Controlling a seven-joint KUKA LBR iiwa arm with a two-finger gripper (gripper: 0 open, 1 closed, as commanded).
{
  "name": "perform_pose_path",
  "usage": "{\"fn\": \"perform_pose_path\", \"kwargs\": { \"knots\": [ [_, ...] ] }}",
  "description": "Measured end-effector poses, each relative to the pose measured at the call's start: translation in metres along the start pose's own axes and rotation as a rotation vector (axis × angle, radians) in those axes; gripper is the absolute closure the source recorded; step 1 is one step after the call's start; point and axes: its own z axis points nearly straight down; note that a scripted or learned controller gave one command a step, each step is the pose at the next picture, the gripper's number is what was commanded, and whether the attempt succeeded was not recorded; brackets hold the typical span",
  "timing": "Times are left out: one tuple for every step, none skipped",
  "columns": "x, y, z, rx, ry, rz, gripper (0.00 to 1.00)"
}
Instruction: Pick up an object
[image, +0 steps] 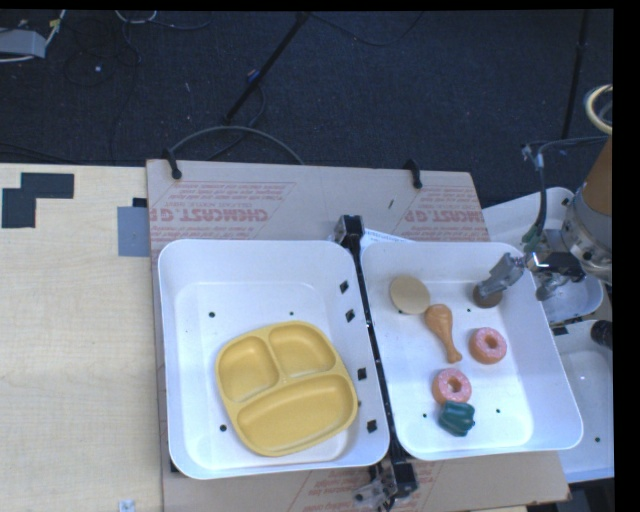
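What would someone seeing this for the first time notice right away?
Probably the yellow divided plate lying alone in the left bin. Next, the cluster of toy food in the right bin: two pink donuts, a chicken drumstick and a green pepper. The gripper hangs over that bin's far right corner.

Two white bins (190, 300) on bench (70, 350)

the left bin (190, 300) holds a yellow divided tray (287, 387), lying flat and turned a little askew. both bins sit on a sheet of brown cardboard (300, 205) with red print, over a pale wooden bench (70, 350). dark carpet (150, 90) with loose cables lies beyond.
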Motion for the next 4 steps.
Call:
{"fn": "perform_pose_path", "kwargs": {
  "knots": [
    [-0.001,0.001,0.064,0.007,0.002,0.0,0.0],
    [0.002,-0.005,0.128,0.008,0.003,0.0,0.0],
    [0.002,-0.003,0.173,-0.003,0.0,0.0,0.0],
    [-0.004,-0.002,0.16,-0.012,-0.012,0.006,1.0]
  ]
}}
